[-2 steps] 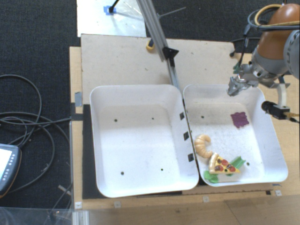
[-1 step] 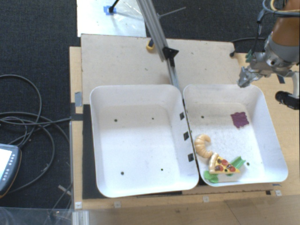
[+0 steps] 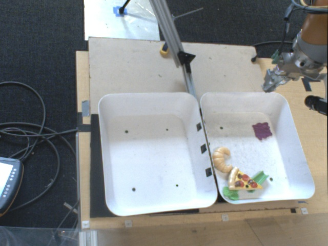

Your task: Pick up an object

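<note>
The right bin [image 3: 293,132] holds a purple grape bunch [image 3: 262,130] near its middle right. A tan croissant-like toy [image 3: 222,159] lies by the bin's left wall, with a pizza slice [image 3: 244,181] and a green leafy piece [image 3: 260,178] at the front. My gripper [image 3: 269,83] hangs above the bin's far right corner, high over the rim and apart from every object. Nothing shows between its fingers.
The left bin [image 3: 110,137] stands beside the right one, sharing a dividing wall. A slanted metal pole [image 3: 171,32] crosses the bench behind the bins. Cables [image 3: 31,137] and a tablet [image 3: 7,181] lie on the floor at left.
</note>
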Motion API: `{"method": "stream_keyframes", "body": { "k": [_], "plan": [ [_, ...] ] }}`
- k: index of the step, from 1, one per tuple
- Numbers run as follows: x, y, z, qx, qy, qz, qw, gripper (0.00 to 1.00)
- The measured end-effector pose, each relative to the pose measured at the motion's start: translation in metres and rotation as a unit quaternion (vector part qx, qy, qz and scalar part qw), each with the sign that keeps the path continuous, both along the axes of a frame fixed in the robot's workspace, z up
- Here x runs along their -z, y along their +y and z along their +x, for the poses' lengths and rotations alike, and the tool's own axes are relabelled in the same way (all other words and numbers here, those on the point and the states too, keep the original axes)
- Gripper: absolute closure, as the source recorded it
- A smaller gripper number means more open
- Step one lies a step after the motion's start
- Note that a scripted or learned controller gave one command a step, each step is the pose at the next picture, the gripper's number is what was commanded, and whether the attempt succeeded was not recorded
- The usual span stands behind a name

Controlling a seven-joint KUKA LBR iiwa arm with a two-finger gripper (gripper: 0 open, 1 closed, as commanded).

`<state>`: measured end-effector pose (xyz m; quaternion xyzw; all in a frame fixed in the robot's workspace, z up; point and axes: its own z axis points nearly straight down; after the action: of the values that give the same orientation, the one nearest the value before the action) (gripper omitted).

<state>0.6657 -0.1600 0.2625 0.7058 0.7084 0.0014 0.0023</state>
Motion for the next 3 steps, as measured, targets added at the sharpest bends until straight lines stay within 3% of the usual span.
{"method": "stream_keyframes", "body": {
  "k": [3],
  "plan": [
    [0.019, 0.145, -0.048, -0.003, 0.003, 0.0018, 1.0000, 1.00]
  ]
}}
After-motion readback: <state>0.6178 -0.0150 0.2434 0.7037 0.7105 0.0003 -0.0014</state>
